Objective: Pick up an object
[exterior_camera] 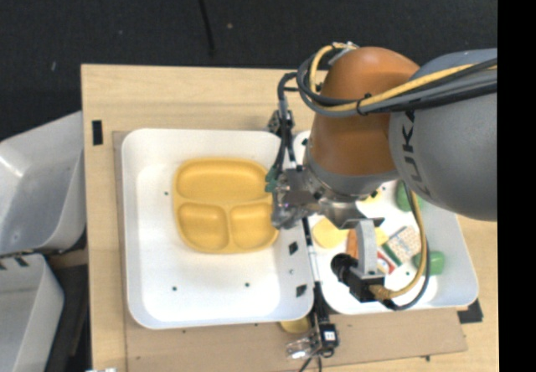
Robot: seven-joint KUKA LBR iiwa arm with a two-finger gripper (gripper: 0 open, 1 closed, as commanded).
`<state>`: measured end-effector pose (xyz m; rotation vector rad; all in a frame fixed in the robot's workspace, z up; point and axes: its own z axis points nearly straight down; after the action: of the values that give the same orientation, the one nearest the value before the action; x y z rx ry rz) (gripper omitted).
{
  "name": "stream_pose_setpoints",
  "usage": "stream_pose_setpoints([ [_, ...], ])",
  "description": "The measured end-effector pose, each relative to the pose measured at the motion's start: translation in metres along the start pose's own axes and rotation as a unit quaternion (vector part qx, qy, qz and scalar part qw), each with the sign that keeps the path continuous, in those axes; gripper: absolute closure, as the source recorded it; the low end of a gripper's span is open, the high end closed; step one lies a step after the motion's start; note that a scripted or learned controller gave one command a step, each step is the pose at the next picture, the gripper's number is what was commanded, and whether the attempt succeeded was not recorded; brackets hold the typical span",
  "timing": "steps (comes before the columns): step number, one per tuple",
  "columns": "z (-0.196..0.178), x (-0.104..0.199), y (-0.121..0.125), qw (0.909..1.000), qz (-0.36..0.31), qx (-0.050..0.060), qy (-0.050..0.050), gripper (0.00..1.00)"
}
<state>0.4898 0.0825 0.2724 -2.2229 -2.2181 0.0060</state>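
A: The arm [402,136] hangs low over the ridge where the two bins meet, and its orange band hides most of the hand [283,198].

B: Fingers apart or together?

A: I cannot tell; the wrist covers them. The hand sits right at the right edge of the yellow tray [224,204], perhaps touching it, but I see nothing between its fingers.

B: Where does that tray lie?

A: Flat in the left bin [151,278], just left of the hand, three compartments facing up.

B: And on the other side?

A: The right bin [456,266], below and right of the hand, holds a small jumble: something yellow, green pieces, a small printed packet.
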Motion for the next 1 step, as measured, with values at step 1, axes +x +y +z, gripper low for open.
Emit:
stream_pose_setpoints([
  [1, -0.0615, 0.0886, -0.0002, 1.0, -0.005, -0.004, 0.002, 1.0],
])
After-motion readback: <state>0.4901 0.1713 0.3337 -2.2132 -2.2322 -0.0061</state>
